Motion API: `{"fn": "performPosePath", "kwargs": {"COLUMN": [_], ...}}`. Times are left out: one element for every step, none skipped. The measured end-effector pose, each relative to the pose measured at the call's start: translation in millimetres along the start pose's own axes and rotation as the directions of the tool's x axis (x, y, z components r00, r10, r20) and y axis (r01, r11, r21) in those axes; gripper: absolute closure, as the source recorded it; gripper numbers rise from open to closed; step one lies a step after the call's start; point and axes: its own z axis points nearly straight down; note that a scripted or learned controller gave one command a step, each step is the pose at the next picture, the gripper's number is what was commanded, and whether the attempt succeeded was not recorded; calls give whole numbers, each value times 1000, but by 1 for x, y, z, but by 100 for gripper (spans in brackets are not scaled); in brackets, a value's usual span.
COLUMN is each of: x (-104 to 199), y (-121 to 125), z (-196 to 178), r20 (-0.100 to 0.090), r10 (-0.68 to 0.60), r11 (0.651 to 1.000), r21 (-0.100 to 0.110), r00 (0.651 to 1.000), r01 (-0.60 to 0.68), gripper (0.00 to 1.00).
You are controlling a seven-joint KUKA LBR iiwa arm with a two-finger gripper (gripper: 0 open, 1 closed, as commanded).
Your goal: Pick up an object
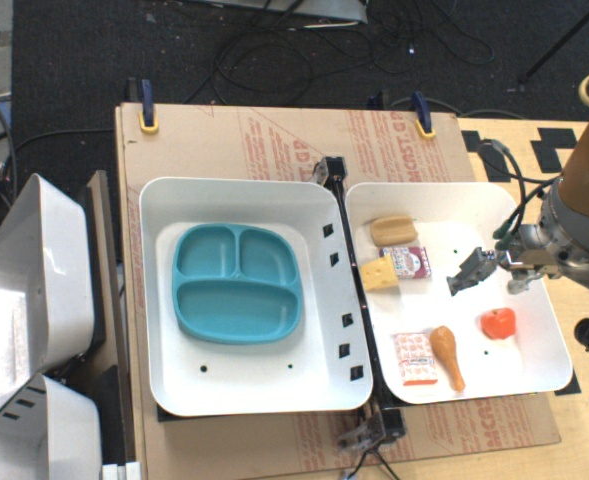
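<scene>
While the gripper (472,271) hangs over the right bin (544,363), whether its fingers are open cannot be told; nothing is seen held. Red object (498,323) lies unlifted nearby, so picking remains undone.

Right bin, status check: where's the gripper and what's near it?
Gripper above right bin, nothing seen between its fingers. Red object nearest, just below it. Drumstick, packets, bread and cheese lie further left, all apart. Nothing blocking.
</scene>
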Motion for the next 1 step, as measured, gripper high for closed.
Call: {"fn": "performPosePath", "kwargs": {"x": [0], "y": [2], "z": [-5], "r20": [2], "r10": [-3], "r11": [1000], "r21": [-11], "r00": [1000], "r01": [3], "gripper": [0]}}
